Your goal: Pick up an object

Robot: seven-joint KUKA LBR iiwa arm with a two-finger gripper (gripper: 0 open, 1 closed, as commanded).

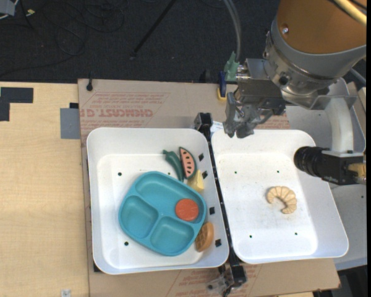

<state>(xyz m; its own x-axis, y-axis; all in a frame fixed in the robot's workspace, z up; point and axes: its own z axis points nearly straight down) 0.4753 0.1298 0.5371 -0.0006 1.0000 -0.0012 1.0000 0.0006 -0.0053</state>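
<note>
**Arm over the back edge of the right bin, croissant lying loose**

Camera view: you can read red print upside down on the cardboard sheet (142, 107) under the bins; it looks like "CHEMCAST", but the letters are small and mirrored by the turn, so you cannot be sure. A second patch of red print shows at the front edge of the cardboard, too small to read.

In the right bin (321, 240) you see a croissant (282, 198) lying alone, right of the middle, apart from the walls. The gripper (240, 129) hangs over that bin's back left corner, well apart from the croissant. Its fingers point down with nothing between them; you cannot tell how far they stand apart.

In the left bin (102, 184) a blue divided tray (145, 218) carries a red round piece (187, 210). Behind the tray lie a green pod (173, 163), a watermelon slice (187, 160) and a yellow piece (198, 180); a brown bun (204, 236) rests against the tray's front right edge.

A black cylinder (318, 163) juts over the right bin's right wall. The desk (31, 197) is pale wood with dark patches (12, 101).
</note>
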